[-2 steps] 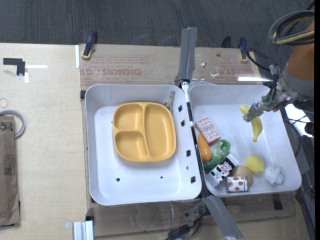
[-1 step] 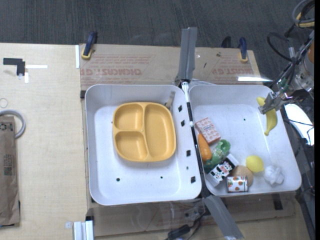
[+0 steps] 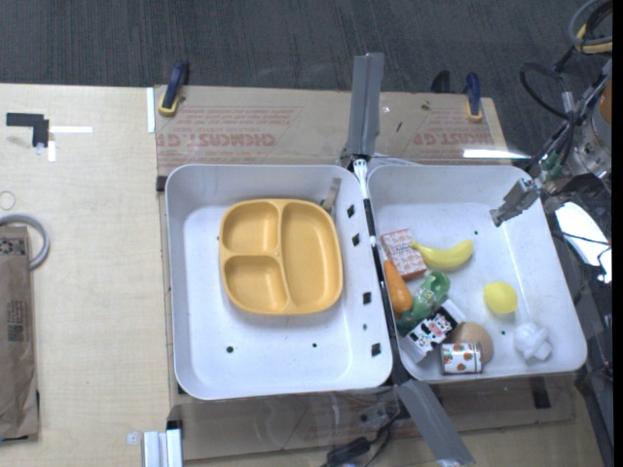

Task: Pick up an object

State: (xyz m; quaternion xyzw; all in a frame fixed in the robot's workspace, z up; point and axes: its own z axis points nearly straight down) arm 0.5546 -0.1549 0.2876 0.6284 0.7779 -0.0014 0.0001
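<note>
The grey two-finger gripper [image 3: 510, 205] hovered over the upper right corner of the right white bin [image 3: 560, 270]; whether it was open or closed could not be told. A yellow plastic banana [image 3: 444, 254] lay near the bin's middle, long axis roughly left-right, beside a small red carton [image 3: 399, 249]. A yellow divided plate [image 3: 281, 257] sat in the left white bin [image 3: 195, 290].

**Robot arm: visible parts**

Gripper [image 3: 510, 207]: slim, dark grey, metallic finger section. Wrist assembly [image 3: 574, 154]: grey-white housing with small coloured fittings. Cables [image 3: 555, 86]: black, looped, several strands. Upper housing: yellow-marked ring near the frame corner.
</note>
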